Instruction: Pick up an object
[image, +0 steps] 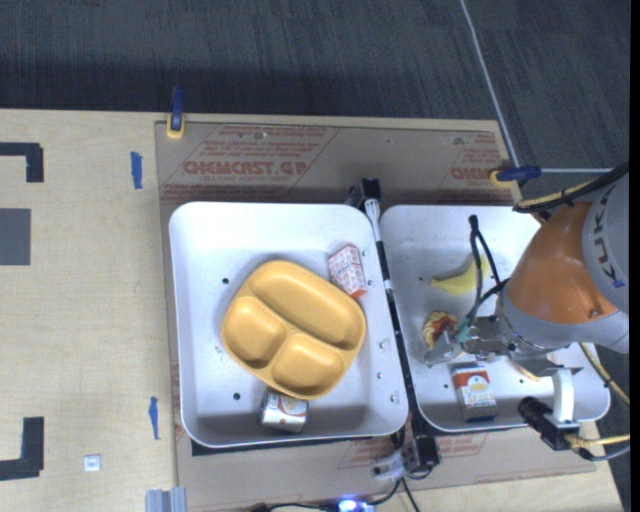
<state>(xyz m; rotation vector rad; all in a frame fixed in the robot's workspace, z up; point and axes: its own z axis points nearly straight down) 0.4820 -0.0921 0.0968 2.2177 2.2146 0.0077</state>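
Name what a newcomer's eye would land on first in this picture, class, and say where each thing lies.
The big yellow divided tray fills the middle of the left bin. On the right, the grey arm's orange band looms over the right bin, above a yellow banana and a small white-and-red carton.

Grey arm (605, 235), orange band (560, 265), black cables (480, 250), dark lettering
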